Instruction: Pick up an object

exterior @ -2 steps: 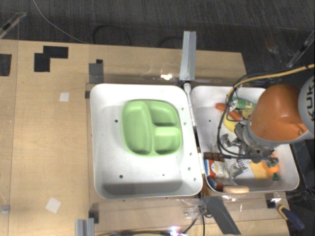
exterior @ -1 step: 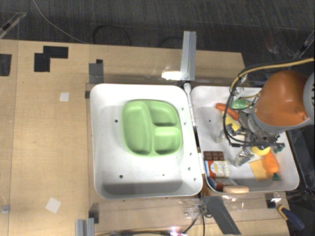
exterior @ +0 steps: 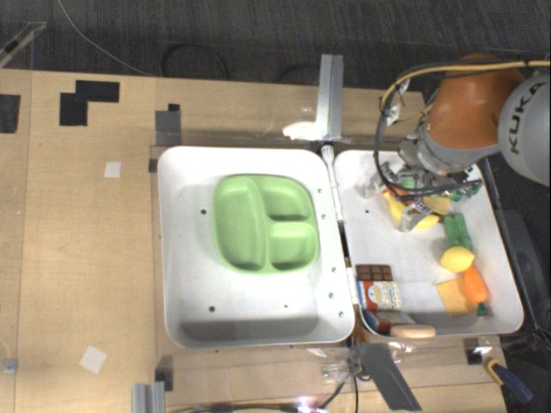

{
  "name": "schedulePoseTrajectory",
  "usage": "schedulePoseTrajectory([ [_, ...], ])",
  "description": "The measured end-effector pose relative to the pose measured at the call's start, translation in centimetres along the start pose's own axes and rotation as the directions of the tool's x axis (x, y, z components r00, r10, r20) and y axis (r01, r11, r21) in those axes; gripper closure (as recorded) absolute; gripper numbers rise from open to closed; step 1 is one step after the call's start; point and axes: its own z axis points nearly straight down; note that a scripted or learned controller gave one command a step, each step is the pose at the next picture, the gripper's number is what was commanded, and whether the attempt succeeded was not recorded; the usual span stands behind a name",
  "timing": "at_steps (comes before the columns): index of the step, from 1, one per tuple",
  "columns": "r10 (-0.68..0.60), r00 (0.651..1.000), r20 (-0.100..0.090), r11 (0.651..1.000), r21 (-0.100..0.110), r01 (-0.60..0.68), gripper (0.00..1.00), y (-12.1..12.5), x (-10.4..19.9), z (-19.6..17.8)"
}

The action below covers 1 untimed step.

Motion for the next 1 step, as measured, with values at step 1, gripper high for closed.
schedulePoseTrajectory([
  [1, 0.05, 0.999, 0.001, 0.999, 0.0, -0.05, 0.0, 2.17, -2.23, 0.12],
])
